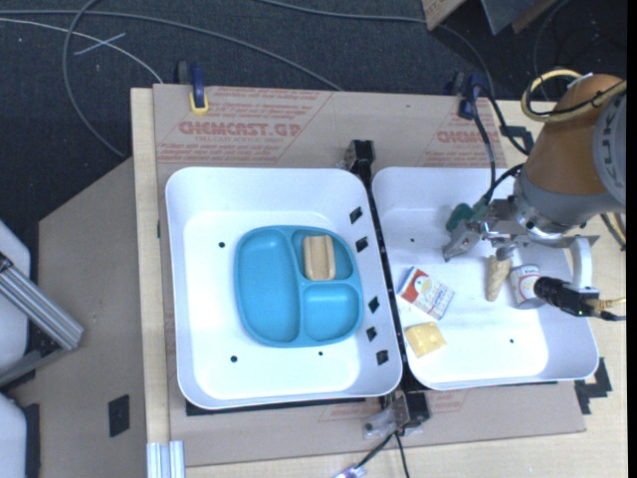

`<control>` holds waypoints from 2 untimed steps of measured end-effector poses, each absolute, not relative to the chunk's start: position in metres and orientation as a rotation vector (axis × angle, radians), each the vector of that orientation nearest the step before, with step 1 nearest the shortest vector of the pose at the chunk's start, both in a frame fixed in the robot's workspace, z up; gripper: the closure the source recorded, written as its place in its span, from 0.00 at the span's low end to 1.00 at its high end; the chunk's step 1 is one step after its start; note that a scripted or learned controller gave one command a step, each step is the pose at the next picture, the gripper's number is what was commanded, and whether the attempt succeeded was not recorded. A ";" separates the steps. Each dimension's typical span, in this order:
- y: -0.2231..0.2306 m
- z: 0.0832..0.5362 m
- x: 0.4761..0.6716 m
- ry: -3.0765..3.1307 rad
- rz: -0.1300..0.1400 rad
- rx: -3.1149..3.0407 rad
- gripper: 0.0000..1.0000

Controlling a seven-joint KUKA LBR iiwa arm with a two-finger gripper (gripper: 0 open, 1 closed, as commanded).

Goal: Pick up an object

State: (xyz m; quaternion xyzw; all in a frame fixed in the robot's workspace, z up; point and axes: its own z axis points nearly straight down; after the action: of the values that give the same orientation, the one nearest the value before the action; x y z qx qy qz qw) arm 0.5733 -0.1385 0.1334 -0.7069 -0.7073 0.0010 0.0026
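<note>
My gripper (460, 233) hangs over the back middle of the right bin (563, 361), reaching in from the right below the orange-banded wrist. Its two fingers stand apart, open, with nothing between them. Just to its right on the bin floor lie a tan elongated piece (495, 278) and a small white and red object (525, 283). A white packet with red and blue print (425, 292) lies in front of the gripper, and a yellow wedge (425, 339) sits nearer the front rim.
The left bin (199, 357) holds a blue divided plate (271, 287) with a tan block (318, 257) in its back right compartment. A black divider with clips (370, 267) runs between the bins. Cables (572, 297) trail off the arm at the right.
</note>
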 end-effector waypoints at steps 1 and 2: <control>-0.137 0.082 0.572 -2.217 0.004 -2.216 0.00; -0.138 0.096 0.574 -2.221 -0.002 -2.220 1.00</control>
State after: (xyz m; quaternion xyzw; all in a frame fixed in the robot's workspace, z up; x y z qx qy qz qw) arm 0.5742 -0.1378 0.0962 -0.7071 -0.7071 -0.0006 0.0007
